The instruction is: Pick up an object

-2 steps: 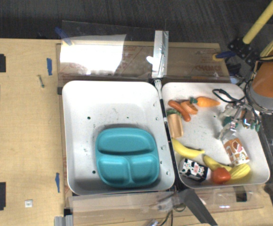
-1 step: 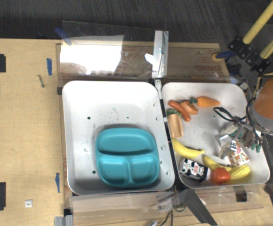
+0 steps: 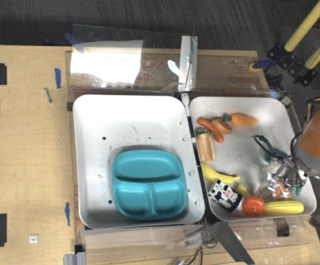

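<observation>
The counter (image 3: 22, 164) carries two shallow white bins side by side. The left bin (image 3: 94, 126) holds one teal divided tray (image 3: 149, 182), lying toward that bin's 6 o'clock side, with one long compartment above two smaller ones.

The right bin (image 3: 270, 112) holds the smaller toy foods. One banana (image 3: 218, 175) lies near its 8 o'clock edge. One corn cob (image 3: 284, 207) rests along the 5 o'clock rim. One carrot (image 3: 243, 120) lies at about 12 o'clock, and just at its 9 o'clock side sit two sausages (image 3: 215, 128), side by side. One tan cylinder (image 3: 205, 146) stands close to the bin's 9 o'clock wall. One black-and-white patterned block (image 3: 225, 195) sits at 7 o'clock, and one tomato (image 3: 253, 205) touches the corn's end.

The arm (image 3: 317, 139) enters from 3 o'clock, its orange band over the right bin's rim. The gripper (image 3: 284, 181) reaches down into the bin at 4 o'clock, just above the corn. I cannot tell how far it is spread, nor whether it has hold of anything.
</observation>
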{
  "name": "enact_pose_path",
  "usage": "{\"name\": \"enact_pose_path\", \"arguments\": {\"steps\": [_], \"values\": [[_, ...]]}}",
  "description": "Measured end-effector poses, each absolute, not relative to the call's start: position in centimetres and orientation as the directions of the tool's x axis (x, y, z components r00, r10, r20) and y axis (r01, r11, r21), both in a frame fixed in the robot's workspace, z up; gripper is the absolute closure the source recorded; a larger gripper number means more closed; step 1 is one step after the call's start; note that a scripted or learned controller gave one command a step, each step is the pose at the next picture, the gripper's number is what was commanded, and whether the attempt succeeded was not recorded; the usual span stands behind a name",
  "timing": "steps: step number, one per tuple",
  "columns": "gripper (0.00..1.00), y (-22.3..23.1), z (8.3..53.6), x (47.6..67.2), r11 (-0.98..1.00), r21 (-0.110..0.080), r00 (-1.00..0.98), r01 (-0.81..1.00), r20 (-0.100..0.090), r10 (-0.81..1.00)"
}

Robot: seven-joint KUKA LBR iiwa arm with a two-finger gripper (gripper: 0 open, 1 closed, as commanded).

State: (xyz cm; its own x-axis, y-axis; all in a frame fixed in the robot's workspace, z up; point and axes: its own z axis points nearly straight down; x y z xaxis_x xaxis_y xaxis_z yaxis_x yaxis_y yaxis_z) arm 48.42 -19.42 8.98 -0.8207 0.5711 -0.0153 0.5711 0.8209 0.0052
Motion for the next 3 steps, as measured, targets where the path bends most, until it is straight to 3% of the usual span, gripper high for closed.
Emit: {"name": "enact_pose_path", "arguments": {"steps": [1,2,3], "values": [[0.00,-22.3,10.6,55.4,0.943,0.000,-0.943,0.334,-0.009,0.334],[0.00,-22.3,8.9,51.3,0.925,0.002,-0.925,0.379,-0.013,0.379],[1.00,-22.4,10.2,51.7,0.926,0.002,-0.925,0.379,-0.028,0.379]]}}
